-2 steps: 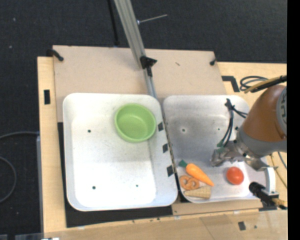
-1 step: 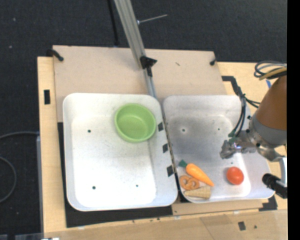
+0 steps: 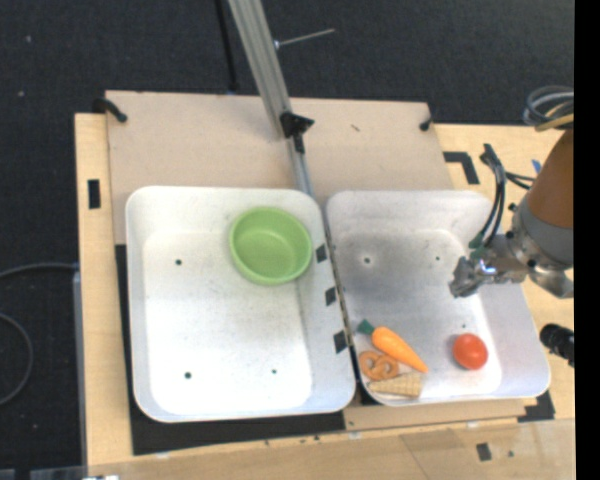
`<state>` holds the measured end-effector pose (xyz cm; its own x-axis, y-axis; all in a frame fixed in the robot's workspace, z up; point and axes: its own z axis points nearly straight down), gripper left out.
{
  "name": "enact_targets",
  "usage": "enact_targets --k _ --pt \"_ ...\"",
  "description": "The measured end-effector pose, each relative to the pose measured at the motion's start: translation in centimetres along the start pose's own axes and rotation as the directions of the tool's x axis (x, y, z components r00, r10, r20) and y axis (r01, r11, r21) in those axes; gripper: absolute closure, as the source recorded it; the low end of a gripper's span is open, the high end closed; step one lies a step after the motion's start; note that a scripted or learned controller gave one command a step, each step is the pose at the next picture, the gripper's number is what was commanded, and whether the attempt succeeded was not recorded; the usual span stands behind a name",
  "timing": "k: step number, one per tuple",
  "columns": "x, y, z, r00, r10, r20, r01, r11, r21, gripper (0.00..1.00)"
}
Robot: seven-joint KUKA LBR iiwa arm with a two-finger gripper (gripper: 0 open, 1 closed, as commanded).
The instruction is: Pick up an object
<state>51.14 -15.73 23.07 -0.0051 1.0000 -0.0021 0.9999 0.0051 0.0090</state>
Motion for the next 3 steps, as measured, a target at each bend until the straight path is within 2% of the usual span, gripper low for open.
enact_targets --k 1,2,3 --pt "-0.5 -0.3 -4.3 1.0 0.001 0.0 -0.001 1.0 0.006 1.0" --pt "-0.6 -0.1 -6.7 1.0 -0.001 -0.001 0.001 1.0 0.004 1.0" --pt "3.3 1.2 -5.9 1.0 0.0 -0.001 0.0 1.0 0.009 1.0"
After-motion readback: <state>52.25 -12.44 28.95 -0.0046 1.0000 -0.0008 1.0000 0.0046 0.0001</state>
